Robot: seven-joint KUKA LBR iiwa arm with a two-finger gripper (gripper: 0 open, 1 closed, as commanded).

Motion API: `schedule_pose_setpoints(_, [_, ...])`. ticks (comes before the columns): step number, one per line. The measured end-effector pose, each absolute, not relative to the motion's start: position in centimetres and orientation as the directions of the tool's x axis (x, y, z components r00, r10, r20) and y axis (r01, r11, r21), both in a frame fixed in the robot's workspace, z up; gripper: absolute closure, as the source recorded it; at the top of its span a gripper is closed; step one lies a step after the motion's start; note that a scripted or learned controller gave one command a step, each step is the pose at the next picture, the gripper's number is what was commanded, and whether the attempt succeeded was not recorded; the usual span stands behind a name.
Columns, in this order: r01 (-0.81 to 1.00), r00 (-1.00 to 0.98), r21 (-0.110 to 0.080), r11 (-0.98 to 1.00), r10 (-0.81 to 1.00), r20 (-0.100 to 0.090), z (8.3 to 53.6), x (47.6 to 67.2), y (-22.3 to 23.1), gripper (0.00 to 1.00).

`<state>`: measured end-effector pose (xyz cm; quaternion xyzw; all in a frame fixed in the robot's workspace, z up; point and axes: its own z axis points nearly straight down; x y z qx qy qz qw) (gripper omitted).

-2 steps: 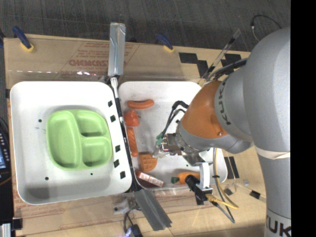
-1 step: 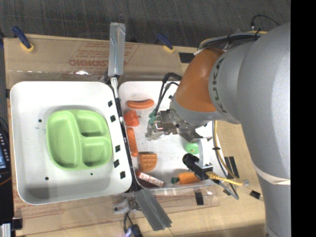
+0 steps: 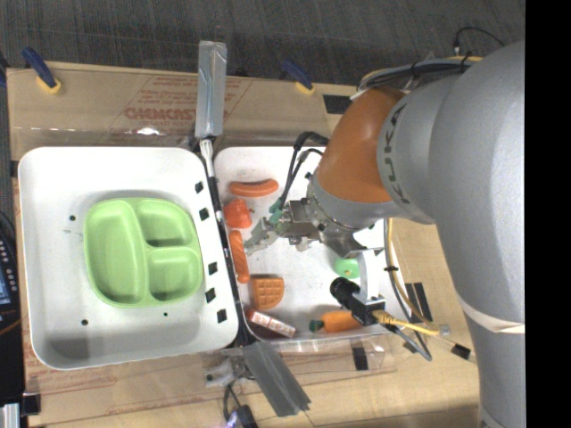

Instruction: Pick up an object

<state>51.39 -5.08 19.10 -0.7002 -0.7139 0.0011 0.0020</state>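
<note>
- Two shallow white plastic bins sit side by side on the cardboard-covered worktop (image 3: 89,87); the left bin (image 3: 45,239) carries a lime-green divided plastic tray (image 3: 143,250), and the right bin (image 3: 268,163) carries the loose pick candidates.
- Candidates lie clustered along the right bin's left wall and near edge: an orange sausage-shaped toy (image 3: 254,187) at the far end, a small orange-red chunk (image 3: 236,213) below it, a long orange carrot-like piece (image 3: 239,257) against the divider, a brown waffle-patterned square (image 3: 267,289), a dark wrapped bar (image 3: 271,325), and an orange carrot with green top (image 3: 337,321) at the near edge.
- A small green rounded object (image 3: 347,266) lies just beside the wrist housing, partly hidden.
- The grey arm with its orange band (image 3: 361,154) reaches in from the right so the pincer (image 3: 268,230) hangs over the bin's middle, near the carrot-like piece and the chunk.
- Pincer state: the metal fingers appear spread, with nothing visible between them; no object is held.
- Judgement: the task is at the approach stage; crowding against the divider may obstruct a clean closure.
</note>
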Motion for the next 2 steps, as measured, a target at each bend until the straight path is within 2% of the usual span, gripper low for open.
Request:
schedule_pose_setpoints(1, [1.0,-0.001,-0.003,0.001,1.0,0.0,20.8,55.7,-6.9,0.0])
schedule_pose_setpoints(2, [0.999,0.047,-0.007,-0.047,0.999,0.001,13.0,53.8,-13.2,0.0])
